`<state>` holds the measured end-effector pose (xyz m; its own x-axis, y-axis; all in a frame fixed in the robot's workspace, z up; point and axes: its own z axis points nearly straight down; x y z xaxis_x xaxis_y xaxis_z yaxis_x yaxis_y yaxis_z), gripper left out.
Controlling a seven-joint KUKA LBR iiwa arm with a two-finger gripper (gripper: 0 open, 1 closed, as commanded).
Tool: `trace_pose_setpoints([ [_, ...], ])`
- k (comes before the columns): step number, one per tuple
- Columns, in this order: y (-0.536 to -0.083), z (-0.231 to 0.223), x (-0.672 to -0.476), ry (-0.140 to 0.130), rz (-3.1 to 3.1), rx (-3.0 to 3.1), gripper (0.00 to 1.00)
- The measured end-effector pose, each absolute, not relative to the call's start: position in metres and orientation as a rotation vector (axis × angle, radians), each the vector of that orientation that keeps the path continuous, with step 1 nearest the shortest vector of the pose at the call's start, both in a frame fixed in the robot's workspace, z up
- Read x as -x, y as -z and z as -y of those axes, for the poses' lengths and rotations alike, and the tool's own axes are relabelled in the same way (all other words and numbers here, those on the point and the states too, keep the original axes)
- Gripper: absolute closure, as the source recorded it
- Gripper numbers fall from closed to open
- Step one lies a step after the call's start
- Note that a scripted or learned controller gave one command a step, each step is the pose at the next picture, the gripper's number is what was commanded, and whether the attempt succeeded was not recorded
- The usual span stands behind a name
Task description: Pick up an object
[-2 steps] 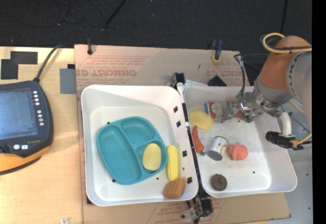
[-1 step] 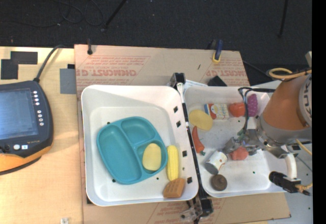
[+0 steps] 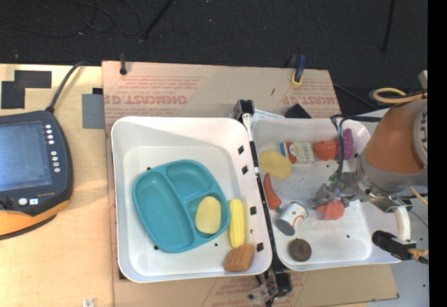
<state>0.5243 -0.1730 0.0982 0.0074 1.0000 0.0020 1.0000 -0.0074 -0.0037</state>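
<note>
Starting with the biggest things, you have the arm (image 3: 394, 141) entering from the right of the frame, its orange band over the right bin (image 3: 356, 246), and the left bin (image 3: 129, 159) filling the lower middle of the picture. In the left bin sits a teal divided plate (image 3: 164, 204) with a pale yellow lump (image 3: 208, 215) on its lower right part, a yellow corn cob (image 3: 237, 222) just beside the plate, and a brown waffle-like piece (image 3: 239, 258) near the bin's lower right corner.

The right bin holds the smaller clutter: a yellow round piece (image 3: 275, 164), a small bottle (image 3: 302, 152) with a red fruit (image 3: 325, 151) beside it, a red sausage shape (image 3: 271, 192), a white cup (image 3: 292, 215), a dark round piece (image 3: 300, 250) and a red chunk (image 3: 333, 210).

Your gripper (image 3: 334, 195) hangs at the right middle of the frame, low in the right bin. The red chunk lies directly beneath and slightly below it in the picture, touching or nearly touching the fingertips. You cannot tell how far the jaws are spread, nor whether they have hold of the chunk, since the wrist hides them. My guess is that the chunk is the target; the cup is just to its left.
</note>
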Motion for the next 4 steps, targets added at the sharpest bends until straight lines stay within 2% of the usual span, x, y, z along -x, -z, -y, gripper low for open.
trace_pose_setpoints([
  [1, -0.193, 0.063, -0.545, 0.013, 2.236, 2.209, 1.00],
  [2, -0.187, 0.070, -0.541, -0.002, 2.220, 2.219, 0.00],
  [3, -0.085, 0.086, -0.513, -0.007, 2.215, 2.227, 0.00],
  [4, -0.098, 0.086, -0.515, -0.003, 2.210, 2.228, 1.00],
])
